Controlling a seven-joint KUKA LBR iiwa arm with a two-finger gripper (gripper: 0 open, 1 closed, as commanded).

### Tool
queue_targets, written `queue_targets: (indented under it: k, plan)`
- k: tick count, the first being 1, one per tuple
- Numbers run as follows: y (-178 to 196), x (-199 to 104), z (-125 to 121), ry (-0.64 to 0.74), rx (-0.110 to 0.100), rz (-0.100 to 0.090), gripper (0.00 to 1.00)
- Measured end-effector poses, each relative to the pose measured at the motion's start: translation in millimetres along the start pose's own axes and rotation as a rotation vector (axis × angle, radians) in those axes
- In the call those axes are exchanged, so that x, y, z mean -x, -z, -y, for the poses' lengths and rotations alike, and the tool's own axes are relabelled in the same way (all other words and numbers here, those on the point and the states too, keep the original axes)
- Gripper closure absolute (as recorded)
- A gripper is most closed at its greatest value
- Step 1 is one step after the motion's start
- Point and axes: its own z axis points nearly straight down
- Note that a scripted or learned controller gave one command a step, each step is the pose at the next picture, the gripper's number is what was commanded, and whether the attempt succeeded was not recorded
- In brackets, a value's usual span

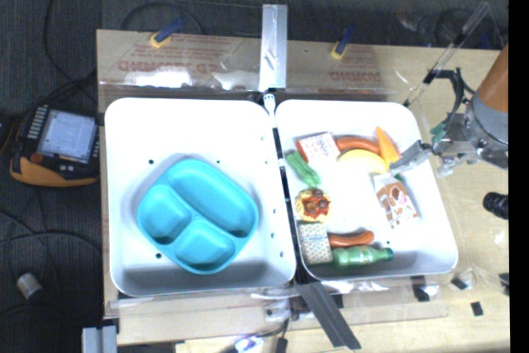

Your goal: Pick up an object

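The gripper (417,155) is seen at the right bin's (430,202) right rim, partly blurred, so whether it's open can't be told tbh. Toy food is piled in that bin: a banana (364,157), a green bottle (361,257). A blue tray (197,215) is sat in the left bin (132,128)

Blue tray (197,213) in left bin (124,178)

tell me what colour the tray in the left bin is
Light blue; the tray shows best in the camera view, lying in the left bin.
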Motion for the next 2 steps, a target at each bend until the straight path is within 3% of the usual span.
queue_targets:
  k: [1,2]
  plan:
    - [7.4,-1.1,-0.9,0.002,-0.003,-0.001,1.0]
    - [7.4,-1.1,-0.9,0.002,-0.003,-0.001,0.0]
